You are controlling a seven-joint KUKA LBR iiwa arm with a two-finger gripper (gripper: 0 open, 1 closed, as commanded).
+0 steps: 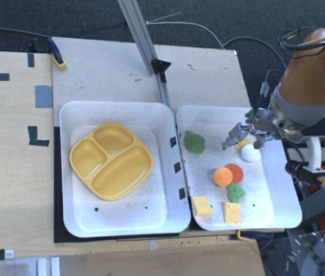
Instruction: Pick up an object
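Bins sit side by side on the bench. Left bin [73, 211]: a yellow divided plate [111, 161] lies near its centre, three compartments facing up. Right bin [283, 209]: a green leafy piece [194, 142] rests near the left wall, toward the far edge. Two yellow cheese blocks [202, 206] [232, 213] lie along the near edge. An orange ball [223, 176] touches a red piece [235, 172] mid-bin, with a small green broccoli piece [236, 194] just beside them. A white egg [251, 153] lies near the right wall. Gripper [240, 135] hangs over the right bin just above the egg; whether its fingers are spread or pressed together cannot be told.
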